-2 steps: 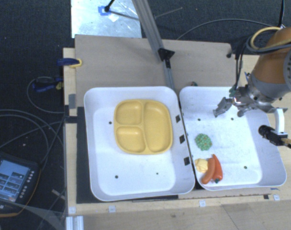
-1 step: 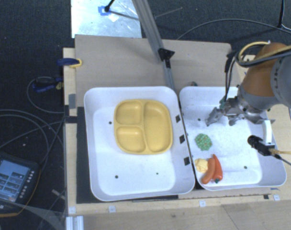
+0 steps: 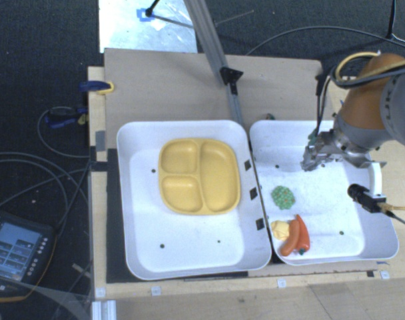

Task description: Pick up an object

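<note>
The right bin (image 3: 336, 245) holds a small green bumpy object (image 3: 282, 196) near its middle left. Closer to the front left lie an orange-red carrot-like piece (image 3: 296, 236) and a pale yellow piece (image 3: 280, 229), touching each other. My gripper (image 3: 312, 160) hovers over the back half of the right bin, above and to the right of the green object and apart from it. Nothing shows between its fingers.
A yellow divided plate (image 3: 198, 176) lies in the left bin (image 3: 189, 259). A grey pole (image 3: 209, 32) slants down to the back rim between the bins. Cables run along the bench's left side and beside a handheld pendant (image 3: 12, 245).
</note>
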Controlling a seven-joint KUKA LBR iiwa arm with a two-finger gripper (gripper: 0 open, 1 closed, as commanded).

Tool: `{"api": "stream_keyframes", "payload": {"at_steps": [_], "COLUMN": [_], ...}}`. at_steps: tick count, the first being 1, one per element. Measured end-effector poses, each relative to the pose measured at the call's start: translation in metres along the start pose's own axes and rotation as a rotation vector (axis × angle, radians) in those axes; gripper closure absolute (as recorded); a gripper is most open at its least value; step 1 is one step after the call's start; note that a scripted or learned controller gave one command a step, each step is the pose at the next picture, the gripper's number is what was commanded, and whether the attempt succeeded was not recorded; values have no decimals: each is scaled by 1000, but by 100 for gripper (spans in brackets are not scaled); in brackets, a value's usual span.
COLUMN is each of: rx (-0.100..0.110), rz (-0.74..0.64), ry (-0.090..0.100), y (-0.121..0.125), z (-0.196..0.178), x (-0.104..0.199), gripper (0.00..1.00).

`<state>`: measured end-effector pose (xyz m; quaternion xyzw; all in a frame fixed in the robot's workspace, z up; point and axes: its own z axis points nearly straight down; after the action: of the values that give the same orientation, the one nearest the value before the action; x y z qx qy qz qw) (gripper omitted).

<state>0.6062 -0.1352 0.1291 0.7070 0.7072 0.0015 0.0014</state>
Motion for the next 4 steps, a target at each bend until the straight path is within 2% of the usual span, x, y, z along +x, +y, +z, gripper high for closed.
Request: {"api": "stream_keyframes", "payload": {"at_steps": [1, 3, 4], "rx": [-2, -5, 4], "rz": [-4, -6, -10], "ry": [-1, -2, 1], "y": [6, 10, 4], "z": [-44, -164, -152], "x": [0, 2, 57], "gripper": [100, 100, 100]}}
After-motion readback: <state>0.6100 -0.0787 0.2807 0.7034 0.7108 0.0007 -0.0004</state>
